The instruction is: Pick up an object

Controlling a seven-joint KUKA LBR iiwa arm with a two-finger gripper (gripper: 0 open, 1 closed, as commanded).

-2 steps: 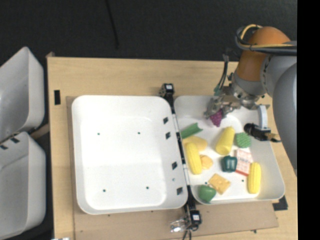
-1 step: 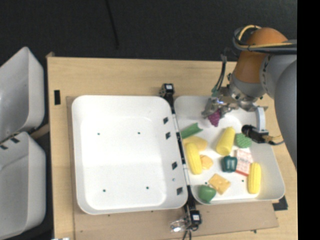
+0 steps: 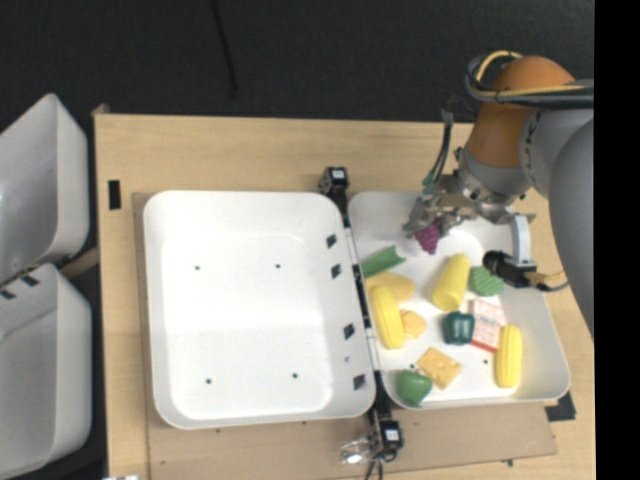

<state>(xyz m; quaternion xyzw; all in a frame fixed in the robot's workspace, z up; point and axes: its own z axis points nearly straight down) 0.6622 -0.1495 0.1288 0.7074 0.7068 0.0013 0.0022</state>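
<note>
Green toy point(image 3: 413, 385) lies in the right bin point(image 3: 545, 383), well below the hand point(image 3: 432, 223), which is grasping a purple toy point(image 3: 430, 236) above it. Judged: pick-up under way; next, lift steadily.

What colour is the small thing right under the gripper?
Purple, just below the gripper; seen in the camera view.

A robotics lab: bare wooden bench point(image 3: 240, 153), two white bins point(image 3: 245, 308), toy foods point(image 3: 450, 281), fixed overhead camera.
</note>
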